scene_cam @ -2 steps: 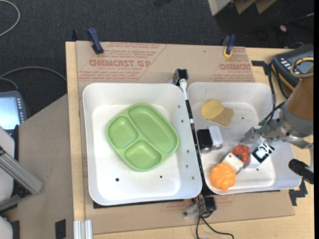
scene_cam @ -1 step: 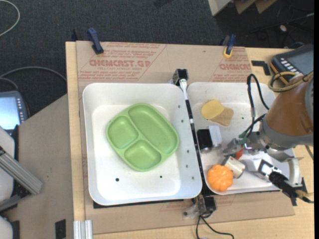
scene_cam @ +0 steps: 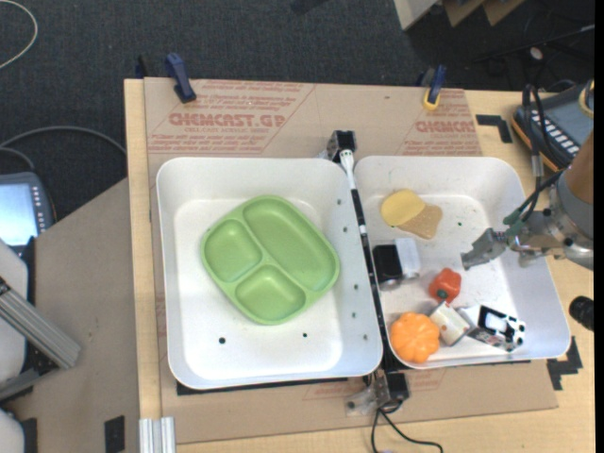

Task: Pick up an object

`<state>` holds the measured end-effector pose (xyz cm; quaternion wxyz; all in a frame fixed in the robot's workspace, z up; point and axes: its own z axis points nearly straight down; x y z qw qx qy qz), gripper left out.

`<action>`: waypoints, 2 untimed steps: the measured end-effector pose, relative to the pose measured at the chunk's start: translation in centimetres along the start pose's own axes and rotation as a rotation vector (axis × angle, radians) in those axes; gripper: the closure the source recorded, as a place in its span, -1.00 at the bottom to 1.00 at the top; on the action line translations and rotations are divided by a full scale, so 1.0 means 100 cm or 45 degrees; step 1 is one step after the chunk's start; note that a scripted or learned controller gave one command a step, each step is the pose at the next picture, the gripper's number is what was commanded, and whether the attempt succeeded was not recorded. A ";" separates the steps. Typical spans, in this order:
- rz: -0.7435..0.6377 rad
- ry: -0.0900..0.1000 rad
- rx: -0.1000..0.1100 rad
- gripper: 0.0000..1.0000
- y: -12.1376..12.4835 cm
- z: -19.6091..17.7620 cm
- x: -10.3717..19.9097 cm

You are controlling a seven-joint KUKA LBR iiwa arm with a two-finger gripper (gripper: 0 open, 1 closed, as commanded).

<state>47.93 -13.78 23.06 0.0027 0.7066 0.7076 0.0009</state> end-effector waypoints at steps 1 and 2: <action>0.001 0.001 0.001 1.00 0.001 -0.006 0.000; -0.011 0.008 0.011 1.00 0.000 0.016 0.122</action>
